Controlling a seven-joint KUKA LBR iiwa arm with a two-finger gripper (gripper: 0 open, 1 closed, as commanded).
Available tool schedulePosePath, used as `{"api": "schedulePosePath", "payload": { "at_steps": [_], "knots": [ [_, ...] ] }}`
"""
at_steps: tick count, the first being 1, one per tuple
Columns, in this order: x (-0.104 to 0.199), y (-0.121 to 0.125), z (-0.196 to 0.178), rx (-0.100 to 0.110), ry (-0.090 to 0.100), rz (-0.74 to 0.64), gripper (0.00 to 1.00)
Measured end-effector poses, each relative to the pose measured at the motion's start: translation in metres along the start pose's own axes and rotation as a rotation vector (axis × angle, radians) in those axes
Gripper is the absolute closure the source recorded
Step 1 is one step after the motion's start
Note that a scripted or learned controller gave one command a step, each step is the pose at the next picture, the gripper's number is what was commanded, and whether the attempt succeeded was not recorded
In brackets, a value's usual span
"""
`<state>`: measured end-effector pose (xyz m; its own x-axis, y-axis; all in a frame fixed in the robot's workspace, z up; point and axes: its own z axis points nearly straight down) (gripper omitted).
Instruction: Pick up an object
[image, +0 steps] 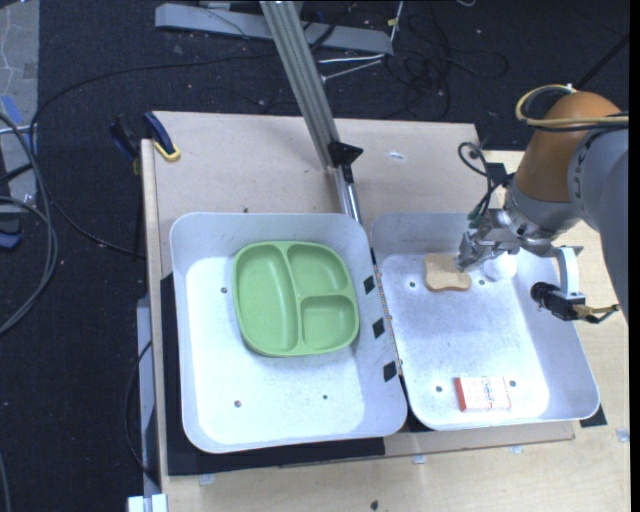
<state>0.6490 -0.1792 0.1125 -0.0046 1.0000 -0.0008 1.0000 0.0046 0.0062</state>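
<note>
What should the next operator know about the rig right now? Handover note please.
Gripper: low in the right bin, at the right edge of the tan piece. Finger state cannot be told from this view, so no grasp is confirmed.
Tan piece: lies on the floor of the right bin, near its back wall.
Red-and-white box: lies flat near the front of the right bin, untouched.
Green plate: sits in the left bin, three compartments.
Done: arm brought to the tan piece.
Left: secure a grasp and lift; nothing is off the bin floor yet.
</note>
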Motion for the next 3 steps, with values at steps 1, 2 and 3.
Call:
{"api": "schedulePosePath", "payload": {
  "at_steps": [1, 2, 3],
  "knots": [
    [0.005, 0.004, -0.045, -0.001, -0.001, 0.002, 1.0],
    [-0.001, 0.001, -0.092, -0.001, -0.002, 0.005, 1.0],
    [-0.001, 0.003, -0.147, -0.002, -0.002, 0.003, 1.0]
  ]
}}
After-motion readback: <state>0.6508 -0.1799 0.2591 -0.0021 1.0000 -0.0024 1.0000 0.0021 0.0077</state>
